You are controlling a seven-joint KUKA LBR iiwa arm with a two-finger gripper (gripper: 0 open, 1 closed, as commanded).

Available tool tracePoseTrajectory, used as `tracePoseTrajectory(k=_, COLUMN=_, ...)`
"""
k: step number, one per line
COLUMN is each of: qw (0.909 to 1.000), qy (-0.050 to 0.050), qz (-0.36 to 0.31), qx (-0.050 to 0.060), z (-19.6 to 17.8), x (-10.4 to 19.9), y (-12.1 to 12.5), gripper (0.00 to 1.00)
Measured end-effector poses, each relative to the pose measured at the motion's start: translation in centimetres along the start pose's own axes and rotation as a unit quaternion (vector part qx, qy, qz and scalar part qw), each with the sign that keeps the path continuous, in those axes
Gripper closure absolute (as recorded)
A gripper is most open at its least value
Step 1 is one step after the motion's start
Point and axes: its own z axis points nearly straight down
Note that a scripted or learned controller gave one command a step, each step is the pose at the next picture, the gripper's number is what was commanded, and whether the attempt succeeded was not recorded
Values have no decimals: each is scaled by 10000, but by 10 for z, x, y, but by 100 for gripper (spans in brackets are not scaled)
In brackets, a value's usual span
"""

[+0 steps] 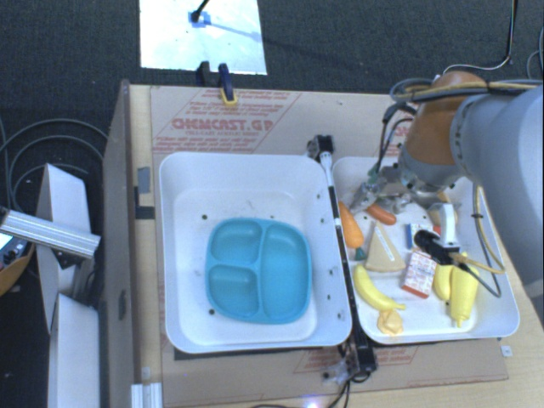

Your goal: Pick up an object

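Camera view is showing the grey arm with its orange band reaching in from the right, its two-finger gripper (pixel 380 195) hanging low over the back left part of the right white bin (pixel 501 317); how far its fingers are parted cannot be told. A small orange-red sausage-shaped toy (pixel 382 215) is lying just beside the gripper's tip, and an orange carrot (pixel 350 225) is resting near it along the bin's left wall. A yellow plastic banana (pixel 372 288) is lying toward the front. The left white bin (pixel 183 185) is bearing a blue compartment tray (pixel 258 269). Both bins are sitting on a brown cardboard-covered bench (pixel 255 113) above dark carpet (pixel 59 49).
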Motion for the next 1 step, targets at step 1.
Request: tracePoseTrajectory(k=1, qw=10000, qy=-3, qz=26, qx=6, z=-3, x=-9, y=32, gripper=0)
